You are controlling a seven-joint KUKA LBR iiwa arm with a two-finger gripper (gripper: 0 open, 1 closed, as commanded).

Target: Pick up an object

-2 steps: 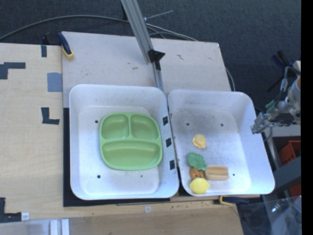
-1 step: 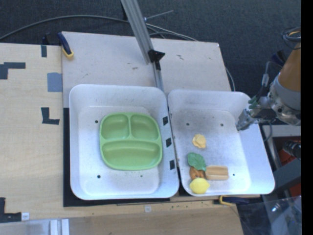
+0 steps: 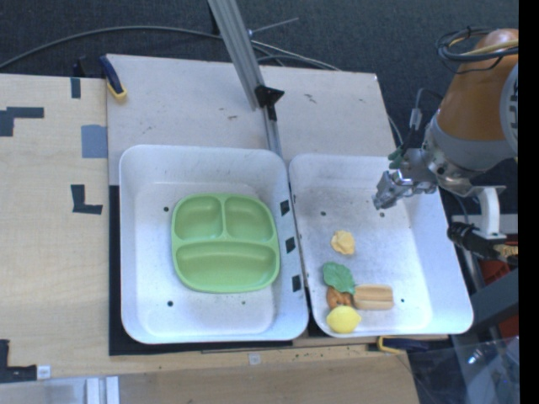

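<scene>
nearest the camera, at the front of the right bin [image 3: 438, 301], a small cluster of toy food sits together: a yellow lemon [image 3: 343, 319] at the front edge, an orange piece [image 3: 338, 297] just behind it, a green leafy piece [image 3: 338, 275] touching that, and a hot dog bun [image 3: 374, 296] just beside them to the right. a little further back, apart from the cluster, lies a pale yellow lump [image 3: 343, 242]. in the left bin [image 3: 135, 225] a green divided plate [image 3: 225, 242] lies flat near the middle.

further back still, the claw [image 3: 387, 194] hangs over the rear part of the right bin, near its right wall and well apart from every object — whether its tips are spread or closed i cannot tell, they are too small and dark against the bin floor. nothing shows between them.

judging from this, the pick is not yet done: all pieces rest on the bin floor, and reaching, closing and lifting are all left. the pale lump looks the closest candidate.

behind the bins, the desk [image 3: 185, 99] carries a slanted metal rail [image 3: 236, 36].
</scene>
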